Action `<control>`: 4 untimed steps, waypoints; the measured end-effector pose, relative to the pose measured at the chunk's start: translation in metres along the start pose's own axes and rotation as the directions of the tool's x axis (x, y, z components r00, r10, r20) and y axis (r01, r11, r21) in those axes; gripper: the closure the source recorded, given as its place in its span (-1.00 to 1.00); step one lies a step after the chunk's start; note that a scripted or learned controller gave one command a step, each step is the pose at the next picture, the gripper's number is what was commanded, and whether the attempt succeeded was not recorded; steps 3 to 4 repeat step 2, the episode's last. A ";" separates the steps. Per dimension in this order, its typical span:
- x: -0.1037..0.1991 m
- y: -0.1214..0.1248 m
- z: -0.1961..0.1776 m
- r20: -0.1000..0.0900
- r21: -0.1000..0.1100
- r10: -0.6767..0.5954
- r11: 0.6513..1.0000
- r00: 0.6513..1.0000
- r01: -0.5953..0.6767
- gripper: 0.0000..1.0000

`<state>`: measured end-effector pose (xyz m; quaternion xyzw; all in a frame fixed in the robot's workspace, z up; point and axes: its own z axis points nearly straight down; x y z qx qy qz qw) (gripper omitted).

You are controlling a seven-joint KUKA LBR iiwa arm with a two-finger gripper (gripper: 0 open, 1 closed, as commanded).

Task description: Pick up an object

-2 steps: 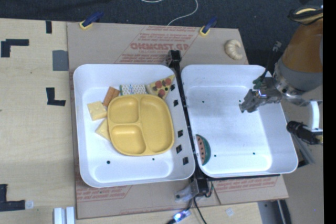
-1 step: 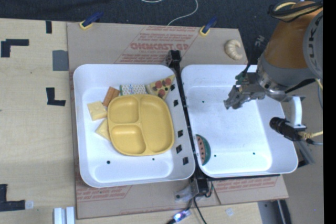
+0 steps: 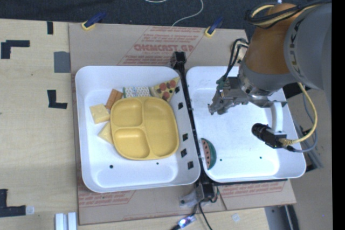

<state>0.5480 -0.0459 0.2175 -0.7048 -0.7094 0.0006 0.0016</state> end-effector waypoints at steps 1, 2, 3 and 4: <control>0.063 0.011 -0.006 0.000 -0.002 -0.002 1.000 1.000 0.002 1.00; 0.086 0.002 -0.014 0.001 -0.001 0.002 1.000 1.000 -0.002 1.00; 0.086 0.002 -0.014 0.001 -0.001 0.002 1.000 1.000 -0.002 1.00; 0.086 0.002 -0.014 0.001 -0.001 0.002 1.000 1.000 -0.002 1.00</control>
